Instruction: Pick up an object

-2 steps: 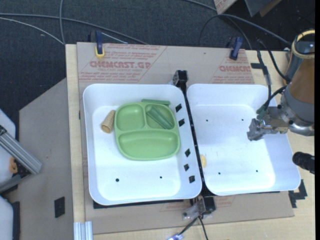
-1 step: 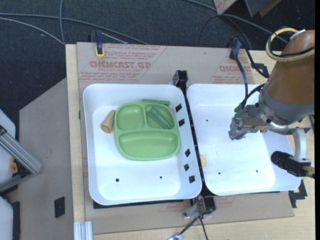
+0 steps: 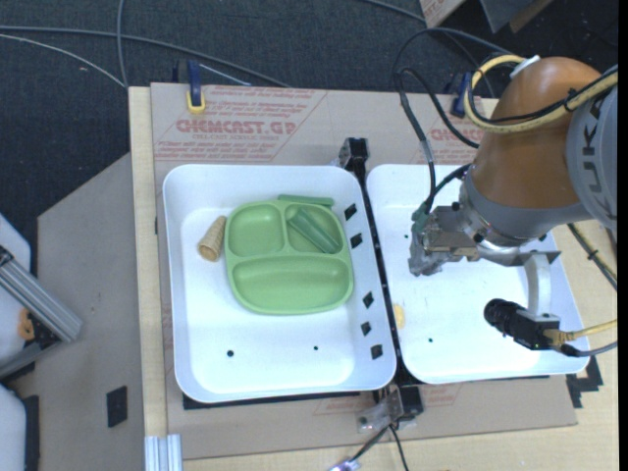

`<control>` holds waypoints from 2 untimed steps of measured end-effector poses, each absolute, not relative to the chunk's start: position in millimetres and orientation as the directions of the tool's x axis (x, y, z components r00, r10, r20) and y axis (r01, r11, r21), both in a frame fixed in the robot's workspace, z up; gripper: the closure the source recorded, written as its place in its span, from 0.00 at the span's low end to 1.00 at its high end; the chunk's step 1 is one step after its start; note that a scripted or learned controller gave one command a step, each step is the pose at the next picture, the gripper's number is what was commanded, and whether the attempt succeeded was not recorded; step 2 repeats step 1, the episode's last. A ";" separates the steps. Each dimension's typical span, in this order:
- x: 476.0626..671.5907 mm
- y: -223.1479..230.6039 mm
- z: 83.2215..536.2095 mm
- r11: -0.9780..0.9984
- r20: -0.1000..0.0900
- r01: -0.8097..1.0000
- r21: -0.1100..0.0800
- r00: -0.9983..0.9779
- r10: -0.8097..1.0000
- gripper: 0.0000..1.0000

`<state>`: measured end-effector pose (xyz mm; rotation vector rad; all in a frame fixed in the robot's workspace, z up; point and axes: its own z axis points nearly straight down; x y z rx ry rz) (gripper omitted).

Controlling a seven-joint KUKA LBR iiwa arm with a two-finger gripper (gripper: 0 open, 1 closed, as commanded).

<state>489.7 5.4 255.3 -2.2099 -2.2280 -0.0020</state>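
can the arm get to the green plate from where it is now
Probably yes. The gripper hangs over the right bin, and the green plate lies uncovered in the left bin; just the low divider between them.

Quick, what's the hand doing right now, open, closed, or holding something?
Hand: over the right bin; open or closed cannot be told.

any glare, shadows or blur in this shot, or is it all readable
Camera view: even light, mild glare on the white bins, a soft shadow under the green tray; the tray and cone are sharp; the end effector sits in the arm's shade, its detail muddy.
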 end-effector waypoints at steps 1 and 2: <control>491.8 55.3 237.0 0.006 0.003 1.000 -0.005 -0.006 1.000 1.00; 491.8 55.3 237.0 0.006 0.003 1.000 -0.005 -0.006 1.000 1.00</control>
